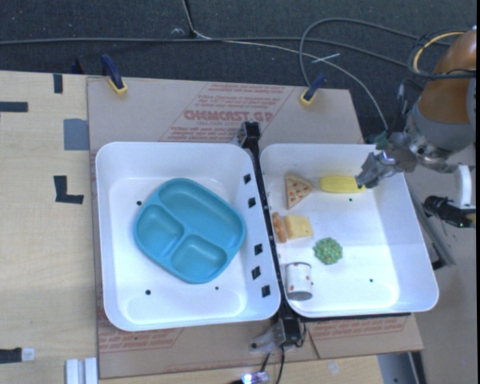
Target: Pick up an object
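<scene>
Yellow corn (341,185) lies touching the claw (369,175) tip.

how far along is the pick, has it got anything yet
Done: the gripper has reached the right bin, at the yellow piece. In hand: nothing visibly lifted; the piece lies on the bin floor. Left: grasp it and raise it. The blue plate sits in the left bin.

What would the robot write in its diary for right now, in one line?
gripper: at right end of yellow corn-shaped toy | grasp: unconfirmed | place: right white bin | blue divided plastic plate: left white bin
</scene>
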Available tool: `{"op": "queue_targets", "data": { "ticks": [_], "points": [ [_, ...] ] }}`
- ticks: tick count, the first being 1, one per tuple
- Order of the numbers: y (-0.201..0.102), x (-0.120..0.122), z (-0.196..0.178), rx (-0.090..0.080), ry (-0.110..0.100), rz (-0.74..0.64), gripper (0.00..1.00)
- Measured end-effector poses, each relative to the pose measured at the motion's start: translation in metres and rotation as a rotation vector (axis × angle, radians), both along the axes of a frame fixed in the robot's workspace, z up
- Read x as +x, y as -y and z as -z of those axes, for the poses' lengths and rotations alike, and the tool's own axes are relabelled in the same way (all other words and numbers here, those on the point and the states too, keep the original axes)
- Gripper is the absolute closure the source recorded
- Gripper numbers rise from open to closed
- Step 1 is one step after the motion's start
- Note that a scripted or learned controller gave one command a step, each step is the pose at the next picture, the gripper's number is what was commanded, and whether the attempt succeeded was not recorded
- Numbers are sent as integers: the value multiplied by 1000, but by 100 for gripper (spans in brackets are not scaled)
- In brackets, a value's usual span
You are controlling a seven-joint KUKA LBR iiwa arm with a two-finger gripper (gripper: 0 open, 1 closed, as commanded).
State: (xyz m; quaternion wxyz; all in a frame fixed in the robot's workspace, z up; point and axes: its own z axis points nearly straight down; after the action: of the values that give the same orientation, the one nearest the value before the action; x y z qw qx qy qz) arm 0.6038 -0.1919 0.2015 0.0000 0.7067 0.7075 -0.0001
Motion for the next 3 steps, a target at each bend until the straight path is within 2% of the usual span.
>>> {"op": "queue_targets", "data": {
  "ticks": [1, 3],
  "points": [
    [-45, -5, -9, 2, -1, -4, 100],
    [-146, -18, 5, 1, -3, -4, 100]
  ]
}}
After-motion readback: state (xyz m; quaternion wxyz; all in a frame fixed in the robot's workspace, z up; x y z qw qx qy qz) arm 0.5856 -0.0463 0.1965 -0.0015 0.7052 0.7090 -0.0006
